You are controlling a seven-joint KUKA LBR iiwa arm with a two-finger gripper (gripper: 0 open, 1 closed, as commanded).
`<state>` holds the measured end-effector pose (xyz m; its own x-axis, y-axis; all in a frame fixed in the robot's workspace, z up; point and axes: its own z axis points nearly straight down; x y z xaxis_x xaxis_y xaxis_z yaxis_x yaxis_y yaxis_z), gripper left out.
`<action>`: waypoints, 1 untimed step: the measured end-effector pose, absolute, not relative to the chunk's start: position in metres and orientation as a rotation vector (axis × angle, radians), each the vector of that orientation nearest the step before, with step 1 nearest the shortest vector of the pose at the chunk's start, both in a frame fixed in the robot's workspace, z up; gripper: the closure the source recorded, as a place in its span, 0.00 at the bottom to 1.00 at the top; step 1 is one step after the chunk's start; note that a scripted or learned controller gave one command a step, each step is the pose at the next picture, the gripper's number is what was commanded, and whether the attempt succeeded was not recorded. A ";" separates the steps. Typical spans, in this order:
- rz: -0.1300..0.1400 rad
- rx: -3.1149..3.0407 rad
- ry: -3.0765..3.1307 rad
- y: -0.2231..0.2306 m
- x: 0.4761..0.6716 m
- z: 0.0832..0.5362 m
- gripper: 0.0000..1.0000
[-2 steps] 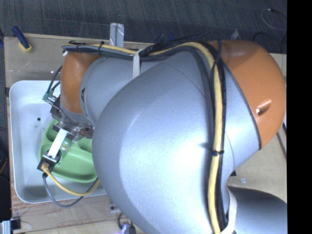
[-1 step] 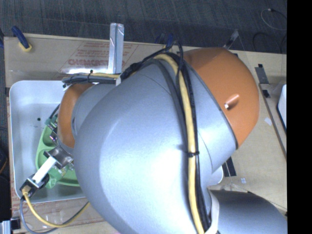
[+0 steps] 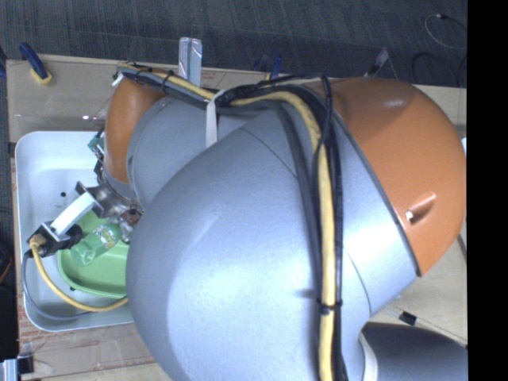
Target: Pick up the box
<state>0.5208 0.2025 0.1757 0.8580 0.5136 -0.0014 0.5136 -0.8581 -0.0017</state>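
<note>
1. The grey arm (image 3: 262, 244) takes up most of the frame, from the lower middle up to the upper right, and its orange band (image 3: 405, 173) curves over the right side.
2. A yellow cable (image 3: 321, 213) and black cables run together along the top of the arm, from the upper middle down toward the lower middle.
3. A second orange section (image 3: 123, 129) shows at the upper left of the arm, above the left bin (image 3: 36, 153).
4. The left bin sits at the left of the frame on the wooden bench (image 3: 55, 94); its white wall and floor show at the upper left corner of the bin.
5. The pincer (image 3: 103, 205) hangs low over the left bin, at the middle left of the frame, with a white bracket (image 3: 67, 217) sticking out toward the left.
6. I cannot tell how the pincer stands, since the wrist and its fittings cover it.
7. Below the pincer lies a light green thing (image 3: 99, 264), flat and rounded, resting on the bin floor; it may be a lid or dish, but the view is poor.
8. A loop of yellow cable (image 3: 59, 284) curves around the green thing's left and lower sides.
9. The box cannot be made out; the arm hides most of both bins.
10. A blue-handled clamp (image 3: 33, 60) sits at the upper left edge of the bench.
</note>
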 end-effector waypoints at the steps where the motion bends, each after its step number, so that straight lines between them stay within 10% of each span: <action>1: 0.005 -3.040 -0.783 0.139 0.559 0.235 1.00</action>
<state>0.5586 0.1394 0.2353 0.8755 0.4832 -0.0026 0.4832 -0.8755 -0.0029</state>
